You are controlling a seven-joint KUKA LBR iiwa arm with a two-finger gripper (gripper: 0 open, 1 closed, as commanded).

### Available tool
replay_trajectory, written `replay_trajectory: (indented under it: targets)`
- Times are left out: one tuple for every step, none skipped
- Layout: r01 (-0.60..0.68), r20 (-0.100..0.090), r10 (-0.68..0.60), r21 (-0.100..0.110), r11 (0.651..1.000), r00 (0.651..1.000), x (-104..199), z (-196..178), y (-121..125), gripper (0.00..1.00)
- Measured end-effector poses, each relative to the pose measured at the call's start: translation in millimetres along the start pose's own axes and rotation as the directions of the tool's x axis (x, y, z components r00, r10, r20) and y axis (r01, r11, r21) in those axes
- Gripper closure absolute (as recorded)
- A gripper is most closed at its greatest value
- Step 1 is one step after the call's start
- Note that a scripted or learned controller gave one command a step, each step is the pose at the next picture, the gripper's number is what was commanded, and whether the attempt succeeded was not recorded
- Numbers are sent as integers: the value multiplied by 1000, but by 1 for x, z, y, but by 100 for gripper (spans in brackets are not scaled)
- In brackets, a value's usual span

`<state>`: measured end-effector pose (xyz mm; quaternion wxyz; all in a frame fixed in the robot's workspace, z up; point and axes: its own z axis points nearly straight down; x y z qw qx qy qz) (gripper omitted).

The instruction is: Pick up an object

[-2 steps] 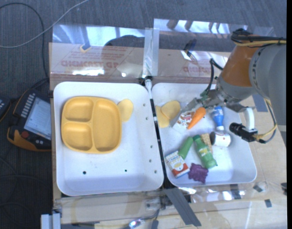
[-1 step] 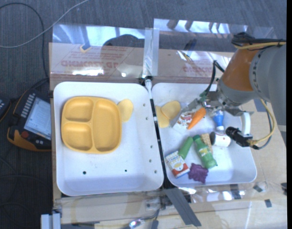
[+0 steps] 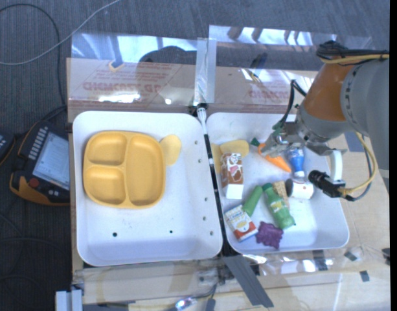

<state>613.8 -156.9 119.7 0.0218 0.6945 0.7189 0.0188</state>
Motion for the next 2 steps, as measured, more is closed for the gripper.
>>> replay_trajectory:
  targets:
    - [451, -18, -451, 38, 891, 892, -67, 25, -54, 100]
    - [273, -19, -272, 52, 961, 962, 1, -51, -23, 100]
